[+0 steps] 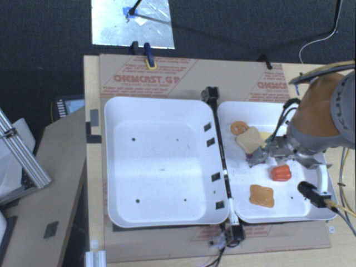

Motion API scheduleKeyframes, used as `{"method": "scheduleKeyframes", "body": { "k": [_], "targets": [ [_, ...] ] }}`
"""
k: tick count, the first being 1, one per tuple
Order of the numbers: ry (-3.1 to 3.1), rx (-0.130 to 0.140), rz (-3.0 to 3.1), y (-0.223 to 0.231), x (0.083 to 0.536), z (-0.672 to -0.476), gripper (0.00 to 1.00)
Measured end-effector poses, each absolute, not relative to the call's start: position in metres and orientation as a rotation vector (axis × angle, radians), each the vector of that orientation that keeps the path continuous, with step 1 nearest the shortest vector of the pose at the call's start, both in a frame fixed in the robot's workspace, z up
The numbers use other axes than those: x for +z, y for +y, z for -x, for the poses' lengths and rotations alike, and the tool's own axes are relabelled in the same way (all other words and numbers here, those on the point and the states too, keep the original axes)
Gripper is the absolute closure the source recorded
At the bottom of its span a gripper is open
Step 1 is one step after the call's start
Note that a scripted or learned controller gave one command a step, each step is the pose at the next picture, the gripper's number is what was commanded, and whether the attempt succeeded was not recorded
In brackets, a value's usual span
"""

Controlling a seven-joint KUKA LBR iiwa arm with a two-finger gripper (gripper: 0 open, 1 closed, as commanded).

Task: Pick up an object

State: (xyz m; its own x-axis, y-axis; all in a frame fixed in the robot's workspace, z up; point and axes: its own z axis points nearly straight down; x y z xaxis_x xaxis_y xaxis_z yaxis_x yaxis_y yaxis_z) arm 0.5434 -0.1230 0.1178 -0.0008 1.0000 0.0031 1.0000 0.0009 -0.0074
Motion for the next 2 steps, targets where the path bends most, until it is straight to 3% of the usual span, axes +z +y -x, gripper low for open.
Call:
{"method": "scheduleKeyframes", "body": {
  "k": [1, 2],
  "targets": [
    [-2.225, -0.003, 2.221, -0.125, 0.132, -0.548, 1.0],
    [-2.235, -0.007, 2.211, -0.05, 0.187, -0.536, 1.0]
  ]
}}
